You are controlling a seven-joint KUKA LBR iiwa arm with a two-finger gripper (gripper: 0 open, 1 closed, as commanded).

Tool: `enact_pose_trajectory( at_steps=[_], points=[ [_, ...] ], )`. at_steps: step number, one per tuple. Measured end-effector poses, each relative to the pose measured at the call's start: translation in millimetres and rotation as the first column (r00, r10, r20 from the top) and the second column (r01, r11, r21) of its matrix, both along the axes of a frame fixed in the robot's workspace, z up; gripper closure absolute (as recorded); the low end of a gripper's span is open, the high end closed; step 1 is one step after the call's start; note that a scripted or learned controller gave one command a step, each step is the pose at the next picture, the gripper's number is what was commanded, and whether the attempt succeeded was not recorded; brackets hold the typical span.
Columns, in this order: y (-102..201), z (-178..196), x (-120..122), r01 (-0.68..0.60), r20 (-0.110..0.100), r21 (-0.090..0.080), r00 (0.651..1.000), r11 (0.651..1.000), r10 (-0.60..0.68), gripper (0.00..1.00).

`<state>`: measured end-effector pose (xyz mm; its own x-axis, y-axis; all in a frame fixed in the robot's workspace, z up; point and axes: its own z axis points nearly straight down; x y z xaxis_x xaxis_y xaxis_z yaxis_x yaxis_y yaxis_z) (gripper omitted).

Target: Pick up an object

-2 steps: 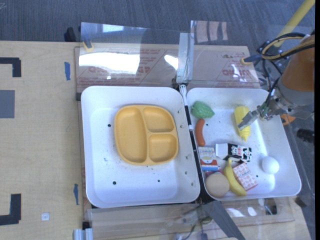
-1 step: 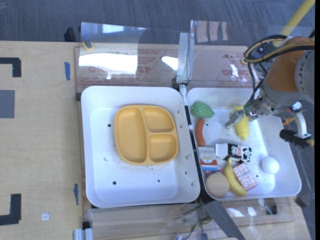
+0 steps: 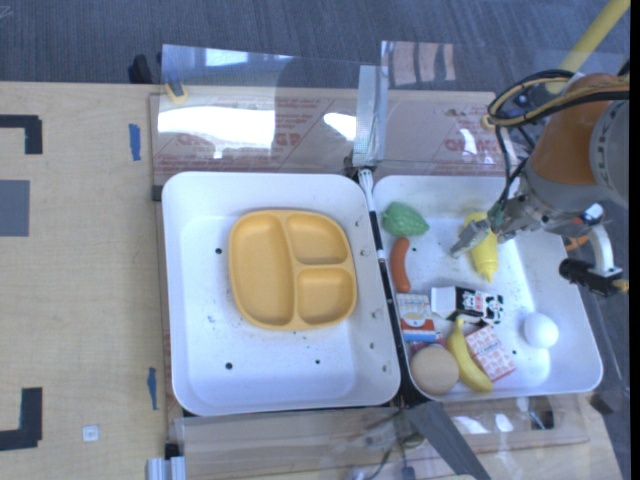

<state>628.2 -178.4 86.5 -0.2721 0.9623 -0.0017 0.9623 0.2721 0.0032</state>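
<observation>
The yellow toy piece [image 3: 485,256], the object nearest the gripper [image 3: 468,238], lies in the upper middle of the right bin [image 3: 570,353], with its narrow end pointing up toward the tool. The gripper's tip sits just beside or against its upper left edge, and from this angle I cannot tell whether the jaws are wide, narrow or closed on anything. Starting at the left, the left bin [image 3: 190,298] holds a yellow divided plate [image 3: 292,268] with three compartments, lying flat near the bin's centre. Behind both bins stand clear plastic panels [image 3: 260,118]. Across the wall where the two bins meet, the right bin begins with a green leafy toy [image 3: 404,218] at its upper left and a red sausage [image 3: 401,264] just below it, lying along the left wall. Further down that side sits a small red and white carton [image 3: 417,313], and below it a beige ball [image 3: 434,368] in the lower left corner. A banana [image 3: 466,353] lies just beside the ball, touching a red-patterned box [image 3: 490,350] on its right. Above these is a black and white piece [image 3: 480,303], just below the yellow toy piece. A white egg [image 3: 540,330] lies further right, apart from the rest. The arm [image 3: 575,148], orange above the wrist, reaches down from the upper right.
</observation>
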Motion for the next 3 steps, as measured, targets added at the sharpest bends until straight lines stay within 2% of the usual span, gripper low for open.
enact_pose_trajectory(
  at_steps=[1,2,3],
  points=[
    [0.1,13.6,2.6,-0.002,0.009,-0.002,1.000,1.000,0.002,1.00],
    [74.8,152.1,-5.7,0.005,0.015,0.001,1.000,1.000,-0.005,1.00],
    [41.1,70.8,37.2,0.109,-0.007,0.000,0.994,0.994,-0.109,1.00]
  ],
)
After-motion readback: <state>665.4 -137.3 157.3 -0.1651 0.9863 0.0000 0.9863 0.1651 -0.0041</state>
